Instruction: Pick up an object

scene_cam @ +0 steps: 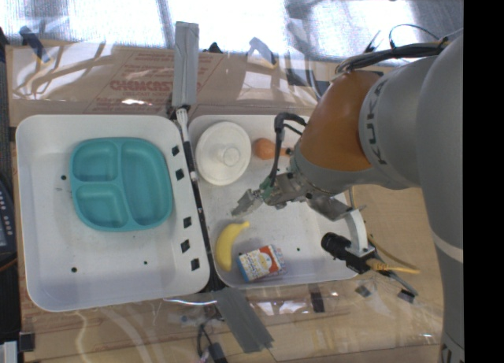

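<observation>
Gripper: two-finger tool at the end of the grey arm, reaching in from the right and pointing leftward over the right bin; its tip hangs above bare bin floor just above the banana. How far the tool is open cannot be told from this slant, and nothing can be seen in its grasp.
Arm: grey links with an orange band above the wrist, covering the right part of the right bin.
Right bin: shallow white tray holding four things.
Banana: yellow, lying on the floor of the right bin near its left wall, just below the gripper tip and apart from it.
Carton: small box with a printed blue and red label, lying just right of the banana near the bin's lower wall.
White lid: round, white, with a central knob, in the upper left part of the right bin.
Orange ball: small, round, orange, just right of the white lid, partly hidden by the wrist cabling.
Left bin: shallow white tray beside the right bin, the two meeting at a central divider.
Teal plate: sectioned plate with three compartments, lying flat in the upper middle of the left bin; its compartments hold nothing.
</observation>
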